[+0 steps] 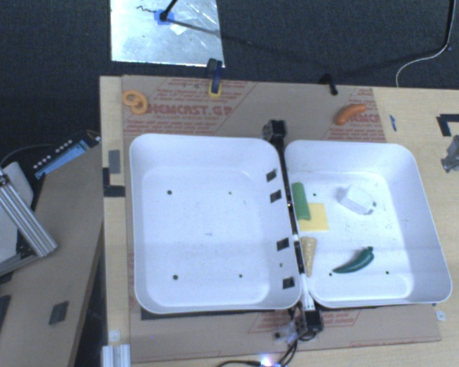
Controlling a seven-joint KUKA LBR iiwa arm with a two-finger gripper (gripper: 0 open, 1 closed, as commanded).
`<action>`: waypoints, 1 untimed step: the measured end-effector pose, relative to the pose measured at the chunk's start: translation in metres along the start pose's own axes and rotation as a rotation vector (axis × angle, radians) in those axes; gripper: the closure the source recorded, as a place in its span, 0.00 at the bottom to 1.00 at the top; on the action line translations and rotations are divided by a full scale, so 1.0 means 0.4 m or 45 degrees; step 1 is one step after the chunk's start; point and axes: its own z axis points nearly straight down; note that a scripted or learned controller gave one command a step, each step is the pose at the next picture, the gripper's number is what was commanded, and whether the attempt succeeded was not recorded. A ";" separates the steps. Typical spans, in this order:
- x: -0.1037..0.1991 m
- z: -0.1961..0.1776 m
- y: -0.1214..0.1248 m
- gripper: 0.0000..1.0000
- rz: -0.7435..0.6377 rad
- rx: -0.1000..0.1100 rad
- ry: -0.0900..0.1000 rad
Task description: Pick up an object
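End effector [457, 153] at right edge above tabletop [237, 102], finger spacing impossible to tell, touching nothing, right bin [424, 228] holding green pepper [354, 261], white block [356, 200], yellow square [314, 216], green stick [298, 202], cone [309, 254], left bin [149, 159] beside it

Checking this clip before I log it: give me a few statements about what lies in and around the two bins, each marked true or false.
1. The green pepper lies in the right bin. True.
2. The yellow square lies in the left bin. False: it is in the right bin, near the divider.
3. The orange sausage-shaped piece lies on the board outside the bins. True.
4. The white block touches the green pepper. False: they lie apart.
5. The cone-shaped piece lies in the right bin's near left part. True.
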 end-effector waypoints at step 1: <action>0.223 -0.096 0.109 1.00 -0.027 -0.009 0.006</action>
